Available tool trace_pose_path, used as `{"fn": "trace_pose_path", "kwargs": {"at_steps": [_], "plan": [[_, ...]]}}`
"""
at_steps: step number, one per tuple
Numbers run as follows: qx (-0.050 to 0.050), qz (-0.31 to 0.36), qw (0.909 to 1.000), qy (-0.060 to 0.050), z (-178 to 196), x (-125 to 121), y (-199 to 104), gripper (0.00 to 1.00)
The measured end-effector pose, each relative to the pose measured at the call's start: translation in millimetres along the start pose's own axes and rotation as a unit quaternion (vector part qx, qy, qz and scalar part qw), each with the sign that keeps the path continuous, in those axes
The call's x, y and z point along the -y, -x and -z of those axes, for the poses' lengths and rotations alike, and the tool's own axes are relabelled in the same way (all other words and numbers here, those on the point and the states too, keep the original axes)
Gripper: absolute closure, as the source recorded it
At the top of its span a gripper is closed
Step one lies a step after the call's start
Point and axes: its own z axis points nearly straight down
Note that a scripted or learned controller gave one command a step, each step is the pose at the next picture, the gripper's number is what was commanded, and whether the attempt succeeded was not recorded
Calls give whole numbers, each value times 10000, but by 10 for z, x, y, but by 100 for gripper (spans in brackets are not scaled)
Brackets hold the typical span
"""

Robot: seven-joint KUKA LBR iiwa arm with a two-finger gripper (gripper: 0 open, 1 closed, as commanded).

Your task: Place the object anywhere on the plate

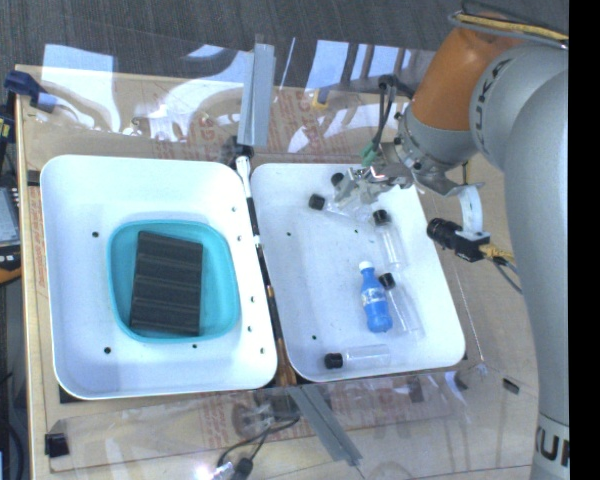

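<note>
Overhead, claw point(358, 183) low in right bin point(310, 338), grip state unclear, blue plate point(220, 288) left.

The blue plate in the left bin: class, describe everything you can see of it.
The blue plate is a translucent turquoise dish, squarish with rounded corners and a raised rim, looking like plastic. It lies flat near the middle of the left white bin. A dark ribbed rectangular block rests on it, slightly tilted, covering most of its floor. The gripper is over the right bin.

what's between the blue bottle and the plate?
Camera view: bare white floor of the right bin, then the two bins' adjoining rims. The bottle lies right of them, the plate left.
</note>
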Motion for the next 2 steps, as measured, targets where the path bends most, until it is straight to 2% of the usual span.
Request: {"fn": "trace_pose_path", "kwargs": {"at_steps": [1, 2], "plan": [[2, 1114, 9938, -20, 14, -44, -890, 100], [3, 1112, 9938, -19, 14, -44, -887, 0]]}}
